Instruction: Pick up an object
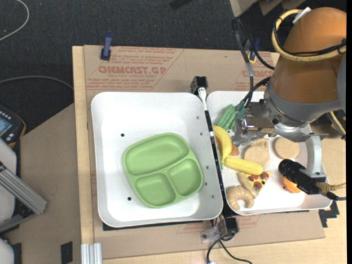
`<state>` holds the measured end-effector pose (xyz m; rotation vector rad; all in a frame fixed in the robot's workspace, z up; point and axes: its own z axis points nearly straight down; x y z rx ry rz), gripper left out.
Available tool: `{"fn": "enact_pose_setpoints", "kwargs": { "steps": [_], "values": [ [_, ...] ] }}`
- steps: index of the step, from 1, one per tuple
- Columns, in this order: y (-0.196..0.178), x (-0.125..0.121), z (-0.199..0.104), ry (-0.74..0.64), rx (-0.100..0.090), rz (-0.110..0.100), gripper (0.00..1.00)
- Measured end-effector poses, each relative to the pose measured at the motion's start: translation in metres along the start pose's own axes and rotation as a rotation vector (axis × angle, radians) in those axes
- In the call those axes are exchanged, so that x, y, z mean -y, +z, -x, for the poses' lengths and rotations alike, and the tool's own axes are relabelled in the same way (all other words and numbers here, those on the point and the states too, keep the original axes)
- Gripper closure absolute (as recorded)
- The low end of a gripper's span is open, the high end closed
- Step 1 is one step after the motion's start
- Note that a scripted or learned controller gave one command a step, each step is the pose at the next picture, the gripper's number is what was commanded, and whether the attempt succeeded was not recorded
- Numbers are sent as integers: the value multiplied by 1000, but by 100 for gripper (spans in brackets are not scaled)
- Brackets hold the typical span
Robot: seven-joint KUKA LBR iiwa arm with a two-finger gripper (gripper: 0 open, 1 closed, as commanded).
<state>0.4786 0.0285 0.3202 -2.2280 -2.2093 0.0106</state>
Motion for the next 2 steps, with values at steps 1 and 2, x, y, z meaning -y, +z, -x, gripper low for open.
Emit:
{"fn": "enact_pose_setpoints", "kwargs": {
  "steps": [1,2],
  "values": [
    [30,1,-58,-14,-3,1,100],
    [-97,-1,-17,-6,-4,24,100]
  ]
}}
